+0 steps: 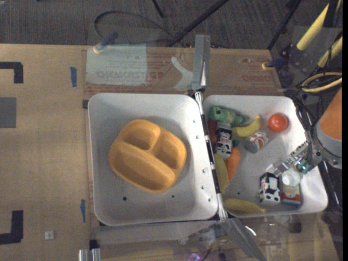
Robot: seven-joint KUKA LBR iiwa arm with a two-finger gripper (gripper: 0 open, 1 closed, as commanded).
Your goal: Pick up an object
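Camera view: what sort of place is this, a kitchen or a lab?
Most likely a robotics lab bench, not a kitchen: two white bins taped to a board, toy food such as a banana, tripod legs on carpet, and the arm's claw reaching in.

Both bins are white: the left bin [103, 200] and the right bin [255, 167]. The sectioned plate [147, 155] is orange-yellow all over. The ball [278, 122] is red-orange. The banana [247, 127] and a second banana [243, 205] are yellow, and the carrot [233, 162] is orange. Two small cartons [268, 188] [223, 140] have a black and white cow pattern. The soft toy [225, 114] is green. The bench [43, 162] is light brown with blue tape marks [73, 76].
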